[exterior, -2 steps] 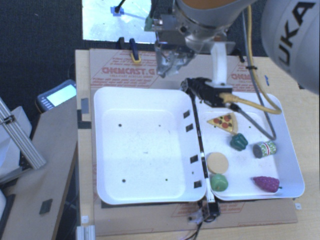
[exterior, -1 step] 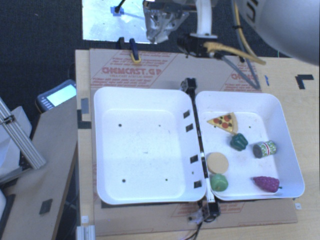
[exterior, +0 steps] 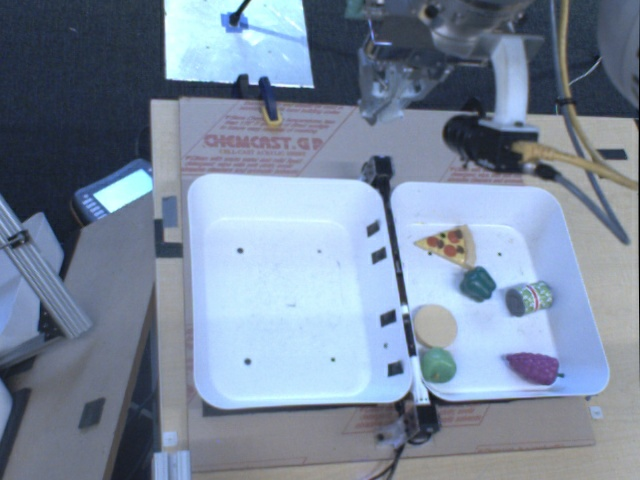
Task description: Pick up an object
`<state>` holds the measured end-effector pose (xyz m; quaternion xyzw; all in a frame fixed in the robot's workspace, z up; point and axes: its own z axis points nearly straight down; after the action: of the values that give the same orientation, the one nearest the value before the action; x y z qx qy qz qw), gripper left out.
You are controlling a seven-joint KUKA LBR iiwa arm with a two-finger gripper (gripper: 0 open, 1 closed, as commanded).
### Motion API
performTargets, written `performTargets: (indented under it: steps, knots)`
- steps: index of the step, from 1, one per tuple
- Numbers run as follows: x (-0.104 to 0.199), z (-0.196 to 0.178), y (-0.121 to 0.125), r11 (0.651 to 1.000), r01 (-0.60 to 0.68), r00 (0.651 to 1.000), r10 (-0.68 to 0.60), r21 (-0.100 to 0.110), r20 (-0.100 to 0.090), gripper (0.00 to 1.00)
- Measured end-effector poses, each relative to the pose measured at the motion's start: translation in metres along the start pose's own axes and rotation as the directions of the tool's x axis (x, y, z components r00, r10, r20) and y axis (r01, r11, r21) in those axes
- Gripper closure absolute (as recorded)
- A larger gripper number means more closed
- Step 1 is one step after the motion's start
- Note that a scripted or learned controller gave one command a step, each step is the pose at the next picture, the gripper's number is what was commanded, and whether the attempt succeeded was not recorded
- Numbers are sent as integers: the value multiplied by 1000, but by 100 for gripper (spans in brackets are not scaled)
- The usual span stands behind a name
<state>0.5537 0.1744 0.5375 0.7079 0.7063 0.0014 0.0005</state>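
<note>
End effector (exterior: 383,93), grip state unclear, hangs beyond the right bin's (exterior: 570,243) far rim, holding nothing visible.

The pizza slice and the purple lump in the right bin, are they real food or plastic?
Both look like toy plastic. The pizza slice has flat, even yellow and red colours with crisp edges. The purple lump looks moulded and bumpy, perhaps grapes, with a slight sheen. The white bin looks like smooth, thin plastic.
</note>
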Motion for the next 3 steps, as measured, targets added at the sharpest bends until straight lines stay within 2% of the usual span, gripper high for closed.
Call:
performTargets:
  steps: [1, 2, 3]
  knots:
    - [63, 98, 31, 1000, 10, 1000, -10, 10, 3, 100]
    - [51, 9, -47, 1000, 9, 1000, -9, -2, -3, 100]
    - [52, 2, -44, 1000, 10, 1000, -10, -2, -2, 100]
